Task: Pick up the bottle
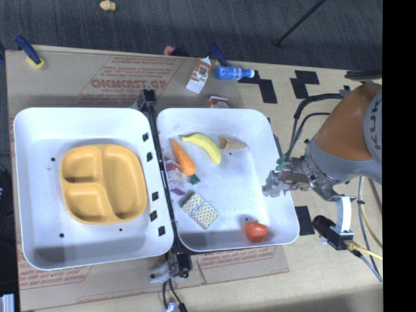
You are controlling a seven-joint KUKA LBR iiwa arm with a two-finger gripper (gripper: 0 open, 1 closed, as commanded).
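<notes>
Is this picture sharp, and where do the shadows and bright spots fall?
Camera view: soft overall, small print on the patterned packet unreadable; the gripper is a blur at the right bin rim; even overhead light, faint shadows under banana and carrot; white bins look slightly washed out.

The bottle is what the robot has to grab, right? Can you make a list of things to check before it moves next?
1. Bottle found: ok. The blue bottle lies on its side on the bench, beyond the right bin.
2. Bottle inside a bin: not ok.
3. Gripper near the bottle: not ok. It sits at the right bin's right rim, far from the bottle.
4. Room around the bottle: ok. The small carton lies beside it, apart.
5. Gripper holding something: cannot tell.
6. Other things out of the way: ok. Banana, carrot and tomato lie inside the right bin.
</notes>
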